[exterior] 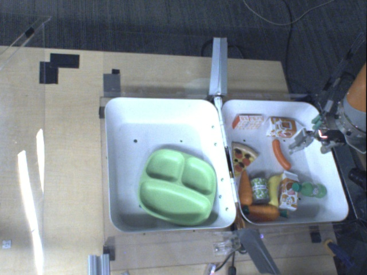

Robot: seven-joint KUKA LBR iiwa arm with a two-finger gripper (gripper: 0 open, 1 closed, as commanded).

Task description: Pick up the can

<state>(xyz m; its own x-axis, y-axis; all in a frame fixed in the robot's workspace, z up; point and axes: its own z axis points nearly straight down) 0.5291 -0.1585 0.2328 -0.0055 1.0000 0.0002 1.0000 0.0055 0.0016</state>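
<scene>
- Can [260,190] is seen upright near the front of the right bin [338,202], between a carrot [245,189] and a banana [274,189]; its green label is too small to be read.
- Printing on two cartons [249,121] at the bin's back is blurred.
- Gripper [309,140] is held above the right bin's far side, well apart from the can; its fingers are spread, nothing between them.
- Left bin [120,153] is occupied by a green sectioned tray [179,185].
- Both bins are borne by a pale wooden bench [69,171]; dark carpet [143,10] lies beyond.
</scene>
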